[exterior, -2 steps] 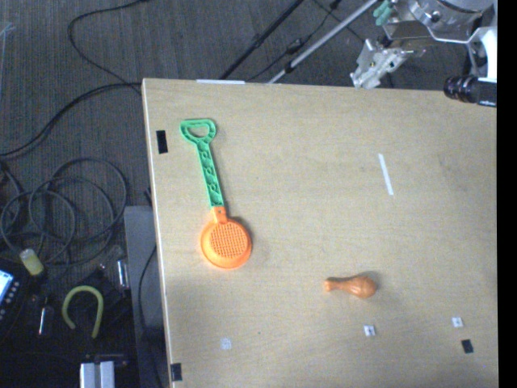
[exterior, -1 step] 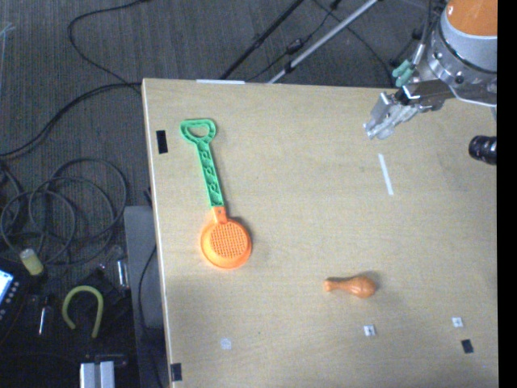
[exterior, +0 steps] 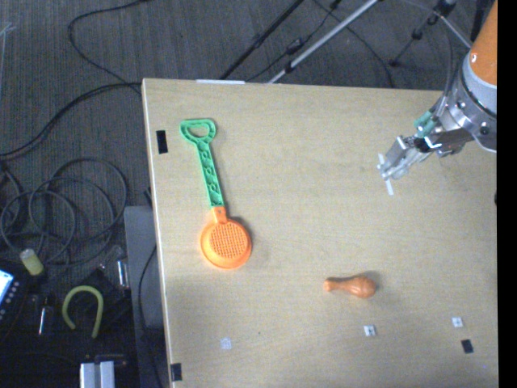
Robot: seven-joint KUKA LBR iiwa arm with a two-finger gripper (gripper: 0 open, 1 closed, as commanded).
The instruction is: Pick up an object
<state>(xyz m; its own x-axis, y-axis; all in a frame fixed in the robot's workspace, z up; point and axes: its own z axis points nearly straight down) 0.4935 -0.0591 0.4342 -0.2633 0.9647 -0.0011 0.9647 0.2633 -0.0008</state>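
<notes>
A grey robot arm with an orange band is reaching in from the upper right of the frame, its gripper (exterior: 393, 168) hanging over the bare tan board (exterior: 323, 136) with nothing between its fingers; whether they are spread or closed is too small to tell. A toy sieve (exterior: 216, 208), green handle leading down to an orange mesh head, is lying at centre left, well apart from the gripper. A small orange pear-shaped object (exterior: 353, 285) is resting at lower centre. Black cables (exterior: 65, 192) are sprawling across the floor at left.
</notes>
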